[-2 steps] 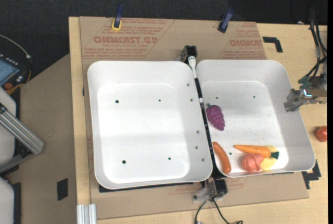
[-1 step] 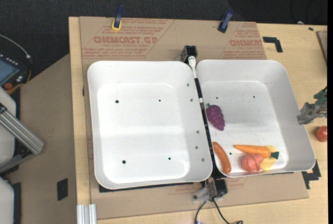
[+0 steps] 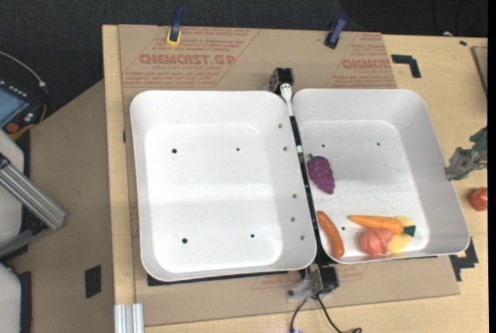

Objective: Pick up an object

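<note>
The orange sausage (image 3: pixel 331 235), pink fruit (image 3: pixel 374 242), carrot (image 3: pixel 376 222) and purple grapes (image 3: pixel 321 173), likely light, stiff plastic best pinched across their narrow middles, lie in the right bin (image 3: pixel 403 111), well left of the gripper (image 3: pixel 465 161), whose jaws' state I cannot tell.

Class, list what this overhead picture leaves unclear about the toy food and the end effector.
- End effector: cut off by the camera view's right edge; its finger state cannot be read.
- Orange-red object beside the right bin: cropped by the same edge, so its kind is unclear.
- Pink item and yellow item: bunched under the carrot, too small to identify.
</note>
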Action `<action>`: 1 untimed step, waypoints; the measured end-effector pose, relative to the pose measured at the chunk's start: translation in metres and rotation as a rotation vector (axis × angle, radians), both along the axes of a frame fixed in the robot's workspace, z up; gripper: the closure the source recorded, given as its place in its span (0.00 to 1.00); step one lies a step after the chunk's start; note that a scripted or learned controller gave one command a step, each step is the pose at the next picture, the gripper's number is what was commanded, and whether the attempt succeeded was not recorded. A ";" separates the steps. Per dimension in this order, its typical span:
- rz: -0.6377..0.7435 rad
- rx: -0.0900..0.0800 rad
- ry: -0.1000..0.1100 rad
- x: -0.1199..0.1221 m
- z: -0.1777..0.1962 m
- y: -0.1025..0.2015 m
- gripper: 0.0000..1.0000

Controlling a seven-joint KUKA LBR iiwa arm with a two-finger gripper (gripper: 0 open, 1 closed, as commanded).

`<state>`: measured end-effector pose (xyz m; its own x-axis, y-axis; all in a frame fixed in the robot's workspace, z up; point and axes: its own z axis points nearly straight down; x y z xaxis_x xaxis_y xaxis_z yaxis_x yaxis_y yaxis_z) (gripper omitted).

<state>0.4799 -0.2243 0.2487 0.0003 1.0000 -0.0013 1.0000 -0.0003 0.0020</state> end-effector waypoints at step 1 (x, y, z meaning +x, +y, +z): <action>0.001 -0.001 -0.002 0.000 0.011 0.000 1.00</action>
